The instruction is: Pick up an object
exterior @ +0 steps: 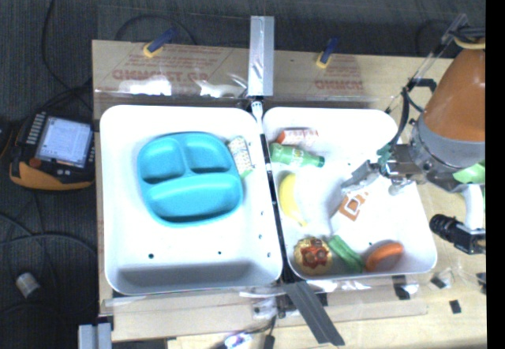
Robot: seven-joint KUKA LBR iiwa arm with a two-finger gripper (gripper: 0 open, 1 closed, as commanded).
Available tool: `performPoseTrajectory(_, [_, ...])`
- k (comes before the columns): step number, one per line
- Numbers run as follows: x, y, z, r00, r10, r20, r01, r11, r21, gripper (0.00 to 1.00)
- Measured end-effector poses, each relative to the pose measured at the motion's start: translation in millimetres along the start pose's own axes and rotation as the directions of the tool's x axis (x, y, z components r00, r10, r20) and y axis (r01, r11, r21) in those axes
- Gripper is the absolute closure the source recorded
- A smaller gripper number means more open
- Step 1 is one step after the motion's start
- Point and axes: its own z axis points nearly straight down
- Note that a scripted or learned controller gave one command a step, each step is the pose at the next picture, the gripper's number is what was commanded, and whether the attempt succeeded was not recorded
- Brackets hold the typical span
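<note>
In the right bin (410, 217) several small things lie loose. A small orange and white box (353, 205) rests near the middle. A green bottle (296, 155) and a red and white packet (297, 135) are at the back left. A yellow banana (288, 196) lies along the left wall. A mottled red and yellow fruit (313, 254), a green piece (345, 253) and an orange-red piece (383, 254) line the front. My gripper (371, 182) hangs just above and behind the orange box, fingers spread, with nothing between them.
The left bin (126, 253) holds a blue divided plate (189, 178) and a small striped pack (241, 154) against its right wall. A metal post (261, 55) stands behind the seam between the bins. A handheld device (59, 146) lies off the bench to the left.
</note>
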Motion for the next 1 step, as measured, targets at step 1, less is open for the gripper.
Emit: performPoseTrajectory(1, [-18.3, 29.0, 72.1, 0.991, 0.132, 0.0, -0.132, 0.991, 0.002, 0.0])
